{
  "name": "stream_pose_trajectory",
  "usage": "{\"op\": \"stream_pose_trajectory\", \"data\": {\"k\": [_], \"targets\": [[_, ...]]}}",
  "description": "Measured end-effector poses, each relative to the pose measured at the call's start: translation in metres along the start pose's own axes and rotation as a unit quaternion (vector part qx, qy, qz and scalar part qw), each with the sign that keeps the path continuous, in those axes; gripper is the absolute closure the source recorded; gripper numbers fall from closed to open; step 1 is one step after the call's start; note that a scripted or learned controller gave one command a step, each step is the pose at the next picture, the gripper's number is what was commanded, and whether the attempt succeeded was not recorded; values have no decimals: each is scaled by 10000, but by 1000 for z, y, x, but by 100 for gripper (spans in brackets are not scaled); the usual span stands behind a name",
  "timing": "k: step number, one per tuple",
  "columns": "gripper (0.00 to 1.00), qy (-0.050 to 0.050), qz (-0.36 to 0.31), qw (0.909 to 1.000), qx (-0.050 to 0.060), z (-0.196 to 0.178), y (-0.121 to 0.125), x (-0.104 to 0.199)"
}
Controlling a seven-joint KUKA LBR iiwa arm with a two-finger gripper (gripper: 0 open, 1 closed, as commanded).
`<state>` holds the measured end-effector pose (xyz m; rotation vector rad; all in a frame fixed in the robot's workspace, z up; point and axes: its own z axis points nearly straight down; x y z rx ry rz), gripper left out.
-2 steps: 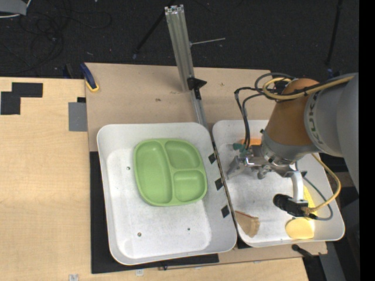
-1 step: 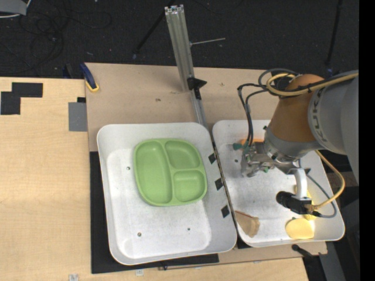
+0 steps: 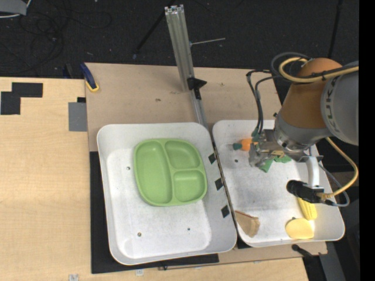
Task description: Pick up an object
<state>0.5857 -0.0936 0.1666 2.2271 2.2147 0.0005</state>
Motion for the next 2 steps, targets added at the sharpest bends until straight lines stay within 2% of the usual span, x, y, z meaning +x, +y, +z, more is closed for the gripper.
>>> {"op": "stream_pose_trajectory", "data": {"k": [1,2], "targets": [[100,0,-29,10000,-9,-53,1,-1],[100,10,-39,10000,21,-62,-12,48]]}}
